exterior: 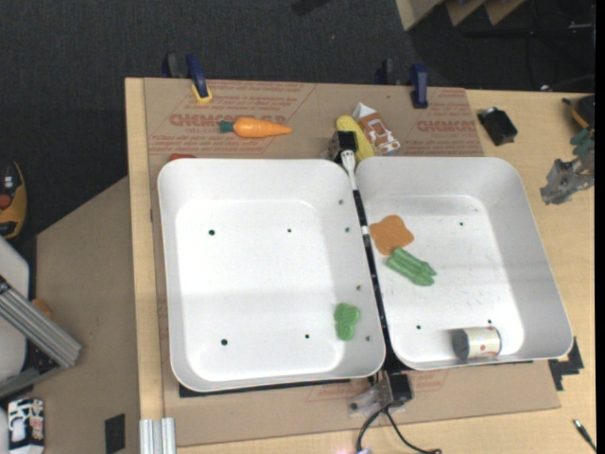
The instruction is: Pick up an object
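Note:
The right bin [529, 253] holds three things. A flat orange piece [389, 232] lies near its left wall, and a long green vegetable toy [411, 267] lies just below, touching it. A small grey and white cylinder [475, 343] lies on its side by the front rim. In the left bin [189, 253], a small green lump [347, 321] sits at the front right corner.
Behind the bins on the board lie a toy carrot [257, 129], a yellow and black item [347, 136] and a red and white packet [378, 132]. Two blue clamps [198, 78] [419, 83] grip the far edge. A black block [496, 126] and a grey metal piece [565, 178] sit at the right.

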`<act>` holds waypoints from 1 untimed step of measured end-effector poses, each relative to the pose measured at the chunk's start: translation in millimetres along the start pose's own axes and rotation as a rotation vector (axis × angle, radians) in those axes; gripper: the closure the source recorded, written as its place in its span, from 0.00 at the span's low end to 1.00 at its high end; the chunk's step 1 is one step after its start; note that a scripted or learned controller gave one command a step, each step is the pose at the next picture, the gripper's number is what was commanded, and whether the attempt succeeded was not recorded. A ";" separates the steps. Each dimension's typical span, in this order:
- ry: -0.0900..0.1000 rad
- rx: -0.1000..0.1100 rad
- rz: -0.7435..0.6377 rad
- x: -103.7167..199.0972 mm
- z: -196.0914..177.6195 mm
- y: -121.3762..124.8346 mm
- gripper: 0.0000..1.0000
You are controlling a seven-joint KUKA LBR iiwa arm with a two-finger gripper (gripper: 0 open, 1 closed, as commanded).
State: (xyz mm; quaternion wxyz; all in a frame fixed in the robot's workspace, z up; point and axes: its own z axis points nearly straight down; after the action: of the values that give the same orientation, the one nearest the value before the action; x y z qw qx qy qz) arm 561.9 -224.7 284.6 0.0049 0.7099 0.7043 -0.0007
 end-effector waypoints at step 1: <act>0.001 -0.011 -0.010 -0.7 -115.4 23.5 1.00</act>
State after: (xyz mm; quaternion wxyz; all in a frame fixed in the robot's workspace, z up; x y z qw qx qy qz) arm 584.7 -224.7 400.2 0.0085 0.7065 0.7077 0.0033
